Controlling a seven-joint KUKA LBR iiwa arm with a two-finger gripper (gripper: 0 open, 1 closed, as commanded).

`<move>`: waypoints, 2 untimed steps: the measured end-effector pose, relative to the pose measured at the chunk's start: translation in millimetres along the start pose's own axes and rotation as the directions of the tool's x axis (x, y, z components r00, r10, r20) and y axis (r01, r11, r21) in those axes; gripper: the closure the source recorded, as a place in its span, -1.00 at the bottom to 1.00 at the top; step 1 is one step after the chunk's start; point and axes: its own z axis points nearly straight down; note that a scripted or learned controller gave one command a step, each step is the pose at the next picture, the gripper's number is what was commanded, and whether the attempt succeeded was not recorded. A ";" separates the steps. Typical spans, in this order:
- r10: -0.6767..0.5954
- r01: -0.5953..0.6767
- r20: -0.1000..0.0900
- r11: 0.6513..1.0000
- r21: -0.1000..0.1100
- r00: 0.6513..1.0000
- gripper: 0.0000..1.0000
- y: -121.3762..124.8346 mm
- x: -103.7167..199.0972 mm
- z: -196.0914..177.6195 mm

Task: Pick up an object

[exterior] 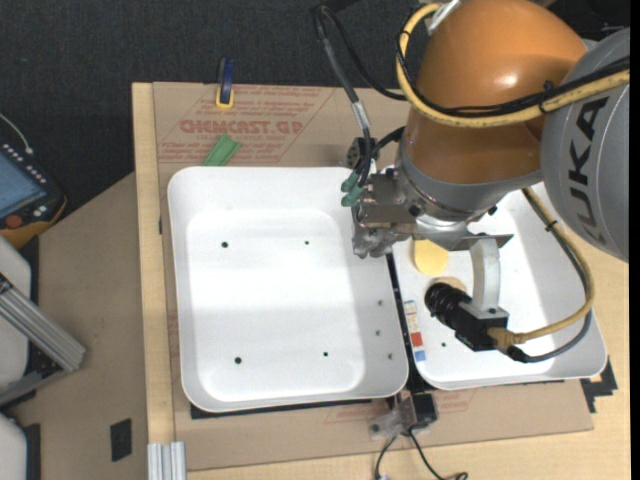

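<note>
- Arm hangs over right bin; pale yellow disc lies there, near the divide w/ left bin.
- Disc prob. light, flat, thin; pinch at rim.
- Claw state: can't tell.

One fixed camera looks down at a slant on both bins, the arm looming close at right.

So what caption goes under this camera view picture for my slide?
Orange-banded robot arm reaching over the right bin, near a pale yellow object.
</note>
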 end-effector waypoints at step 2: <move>0.005 -0.005 0.002 1.000 0.004 1.000 1.00 0.5 -3.1 -53.2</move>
